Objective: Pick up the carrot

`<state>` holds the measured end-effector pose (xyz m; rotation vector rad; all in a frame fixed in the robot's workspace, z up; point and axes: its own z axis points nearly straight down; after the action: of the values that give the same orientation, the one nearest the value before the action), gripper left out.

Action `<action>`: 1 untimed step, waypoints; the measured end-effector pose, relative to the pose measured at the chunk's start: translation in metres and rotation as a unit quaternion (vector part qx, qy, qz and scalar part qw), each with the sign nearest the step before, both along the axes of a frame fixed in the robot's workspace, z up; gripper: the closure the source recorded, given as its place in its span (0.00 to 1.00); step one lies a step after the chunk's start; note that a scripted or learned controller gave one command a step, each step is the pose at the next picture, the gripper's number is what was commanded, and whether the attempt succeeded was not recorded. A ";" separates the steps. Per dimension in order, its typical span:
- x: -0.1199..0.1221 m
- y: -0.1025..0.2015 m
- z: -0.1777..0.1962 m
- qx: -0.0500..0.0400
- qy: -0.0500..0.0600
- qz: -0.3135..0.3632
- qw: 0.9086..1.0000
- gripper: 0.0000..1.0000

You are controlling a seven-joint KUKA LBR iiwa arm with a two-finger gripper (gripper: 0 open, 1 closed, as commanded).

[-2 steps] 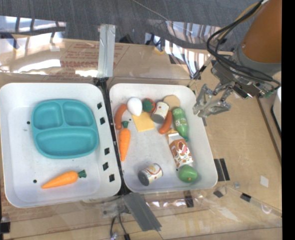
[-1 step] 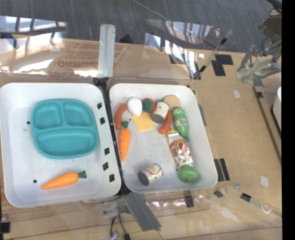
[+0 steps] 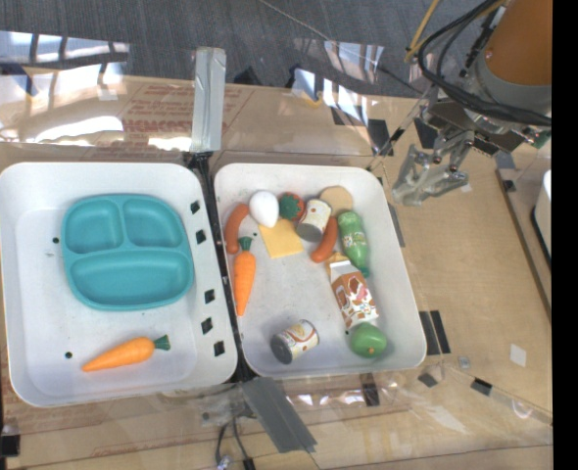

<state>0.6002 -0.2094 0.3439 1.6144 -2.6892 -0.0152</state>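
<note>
Here two carrots are present. One carrot (image 3: 120,354) lies in the left bin (image 3: 15,262), below the teal divided plate (image 3: 126,250), leafy end pointing away from the bin's left wall, nothing touching it. A second carrot (image 3: 243,276) lies in the right bin (image 3: 402,292), roughly upright in the view, hard against that bin's left wall, green top uppermost. Relative to this second carrot: a sausage (image 3: 234,225) just above it, a white egg (image 3: 264,208) and a yellow cheese slice (image 3: 281,239) up and to its right, a small tin can (image 3: 295,341) below right. Further right lie a green vegetable (image 3: 354,240), a printed packet (image 3: 354,299) and a green round fruit (image 3: 368,340). The hand (image 3: 428,176) hangs over the worktop (image 3: 475,292) outside the right bin, beyond its upper right corner, well apart from both carrots; nothing sits between its fingers, and whether they are apart or together cannot be told.
</note>
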 end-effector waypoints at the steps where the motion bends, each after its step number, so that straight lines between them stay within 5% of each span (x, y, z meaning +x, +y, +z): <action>1: 0.045 -0.001 0.153 -0.004 -0.011 0.118 0.993 1.00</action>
<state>0.6452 -0.2100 0.4973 1.9280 -2.4921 0.0158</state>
